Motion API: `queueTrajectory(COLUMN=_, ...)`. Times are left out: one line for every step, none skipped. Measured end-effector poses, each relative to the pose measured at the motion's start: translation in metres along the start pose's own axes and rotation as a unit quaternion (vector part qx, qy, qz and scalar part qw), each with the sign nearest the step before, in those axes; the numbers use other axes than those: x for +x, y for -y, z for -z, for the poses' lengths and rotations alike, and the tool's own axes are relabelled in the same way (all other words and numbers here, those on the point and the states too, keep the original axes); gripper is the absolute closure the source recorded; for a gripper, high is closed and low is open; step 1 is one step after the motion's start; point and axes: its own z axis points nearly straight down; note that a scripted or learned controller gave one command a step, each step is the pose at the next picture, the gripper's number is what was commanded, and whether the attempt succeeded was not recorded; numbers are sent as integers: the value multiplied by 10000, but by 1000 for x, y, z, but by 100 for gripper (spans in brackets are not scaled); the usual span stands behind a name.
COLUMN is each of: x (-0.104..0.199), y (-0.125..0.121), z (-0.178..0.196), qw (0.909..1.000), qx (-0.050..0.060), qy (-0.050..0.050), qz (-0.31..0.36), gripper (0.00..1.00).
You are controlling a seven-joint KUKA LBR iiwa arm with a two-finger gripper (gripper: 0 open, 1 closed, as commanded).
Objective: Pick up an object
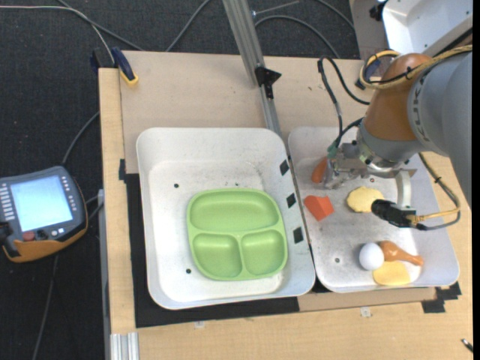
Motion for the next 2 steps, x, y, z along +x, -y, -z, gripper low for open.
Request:
queueTrajectory(x=-7, y=4, z=60, qw=10000, qx=-15, qy=0, qz=3, gripper=100)
queueTrajectory(x=-4, y=2, z=104, qw=10000, qx=-13, qy=-2, qz=14, gripper=100)
